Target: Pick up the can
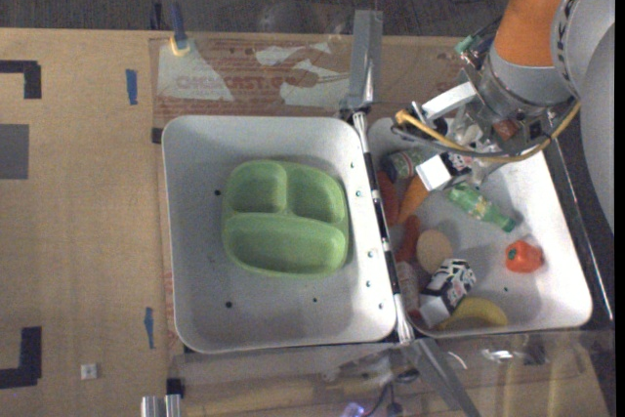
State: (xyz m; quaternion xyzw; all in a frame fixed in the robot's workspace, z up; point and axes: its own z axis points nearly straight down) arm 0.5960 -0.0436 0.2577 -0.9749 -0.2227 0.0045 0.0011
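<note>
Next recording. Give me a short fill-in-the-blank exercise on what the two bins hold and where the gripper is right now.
1. The green divided tray lies in the ____ bin.
2. The gripper hangs over the ____ bin.
3. The banana lies near that bin's ____ edge.
4. The small tomato-like toy is ____ in colour.

Missing words: left; right; front; orange

Tan bench (78,239) — two white bins (186,308) side by side, blue tape strips (131,86), black markings (23,78).
</note>
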